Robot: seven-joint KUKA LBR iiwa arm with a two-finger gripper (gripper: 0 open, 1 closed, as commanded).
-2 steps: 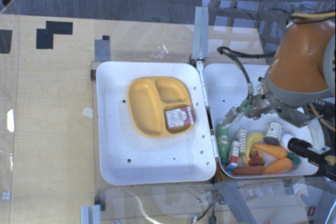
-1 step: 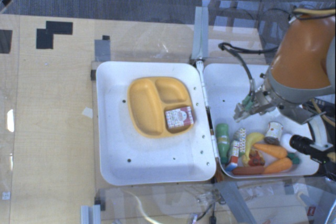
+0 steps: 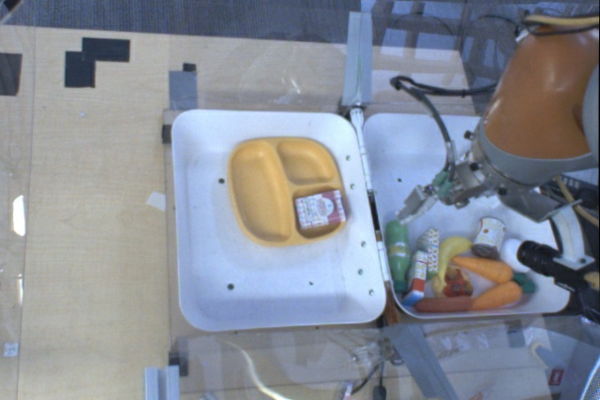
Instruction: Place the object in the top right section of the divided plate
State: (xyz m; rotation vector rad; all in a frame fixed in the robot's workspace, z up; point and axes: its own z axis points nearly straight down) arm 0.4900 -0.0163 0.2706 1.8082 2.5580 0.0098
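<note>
The pincer (image 3: 433, 194) hangs over the right bin (image 3: 394, 138), above its bare white floor and near its left wall; whether it is open or closed cannot be told, and nothing shows in its grip. At about five o'clock from it lies a heap of toy food (image 3: 461, 274): a green bottle, a striped carton, a yellow piece, carrots and a sausage, crowded in the bin's lower part. At nine o'clock, across the divider, the left bin (image 3: 202, 229) bears the divided plate (image 3: 255, 192), yellow with three sections. The object (image 3: 320, 210), a small flat packet with a red-and-pink printed face and a pale edge, lies in the plate's section at four o'clock from the plate's middle, below the top right section.
</note>
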